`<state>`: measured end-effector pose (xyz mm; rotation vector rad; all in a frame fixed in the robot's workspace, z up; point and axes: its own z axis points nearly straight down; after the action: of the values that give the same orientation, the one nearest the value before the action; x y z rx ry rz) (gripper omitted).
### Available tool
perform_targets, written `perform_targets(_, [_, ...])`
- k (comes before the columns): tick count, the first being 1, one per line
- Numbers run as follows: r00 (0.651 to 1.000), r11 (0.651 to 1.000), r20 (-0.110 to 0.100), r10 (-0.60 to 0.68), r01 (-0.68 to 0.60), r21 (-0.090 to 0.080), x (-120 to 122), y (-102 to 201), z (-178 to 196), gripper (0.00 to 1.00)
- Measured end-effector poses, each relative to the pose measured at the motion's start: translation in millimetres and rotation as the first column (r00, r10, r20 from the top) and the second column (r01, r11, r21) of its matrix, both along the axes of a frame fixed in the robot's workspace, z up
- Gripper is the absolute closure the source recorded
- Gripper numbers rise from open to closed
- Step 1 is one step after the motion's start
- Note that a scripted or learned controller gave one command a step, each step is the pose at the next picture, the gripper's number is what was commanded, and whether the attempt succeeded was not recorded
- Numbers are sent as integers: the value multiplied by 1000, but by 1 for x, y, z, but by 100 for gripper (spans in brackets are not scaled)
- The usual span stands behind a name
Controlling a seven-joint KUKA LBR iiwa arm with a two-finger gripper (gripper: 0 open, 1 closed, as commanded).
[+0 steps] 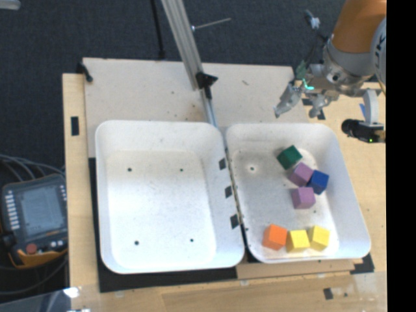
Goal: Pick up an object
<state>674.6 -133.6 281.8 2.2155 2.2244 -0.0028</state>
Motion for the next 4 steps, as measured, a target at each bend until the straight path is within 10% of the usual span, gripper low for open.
perform_targets(3, [1000, 1000, 8, -1, 1, 1, -4, -14, -151, 0])
perform_targets(4, [1000, 1000, 5, -4, 4, 3, -5, -15, -144, 100])
